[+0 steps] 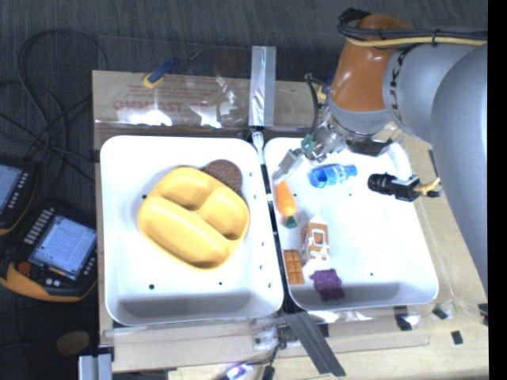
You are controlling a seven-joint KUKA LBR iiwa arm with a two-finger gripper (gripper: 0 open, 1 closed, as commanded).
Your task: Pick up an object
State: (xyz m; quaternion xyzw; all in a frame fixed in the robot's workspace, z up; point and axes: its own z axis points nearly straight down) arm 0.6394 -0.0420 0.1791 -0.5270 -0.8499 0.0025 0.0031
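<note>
I have the gripper (297, 158) low over the far-left corner of the right-hand shallow white bin (396, 248). Its pale fingers reach down and left toward the divider, and I cannot tell whether they are spread or closed; nothing shows between them.

The nearest candidate is the small orange carrot-shaped toy with a green tip (285, 202). It lies just below the gripper, close against the bin's left wall, with its long axis running roughly from the far side toward the near side, tilted slightly. The clear plastic bottle with a blue cap (331, 174) sits just to the gripper's right, lying nearly crosswise.

Going for the carrot, I judge the wall to be the trouble: 1 finger would have little room on that side. The bottle has open floor around it and looks the easier approach.

Further toward the near edge are a white and orange carton (317, 241), a small brown waffle-like block (294, 267) and a purple lump (327, 283). The left-hand white bin (127, 291) holds a large yellow rounded soft shape (194, 216) and a dark brown disc (225, 172).
</note>
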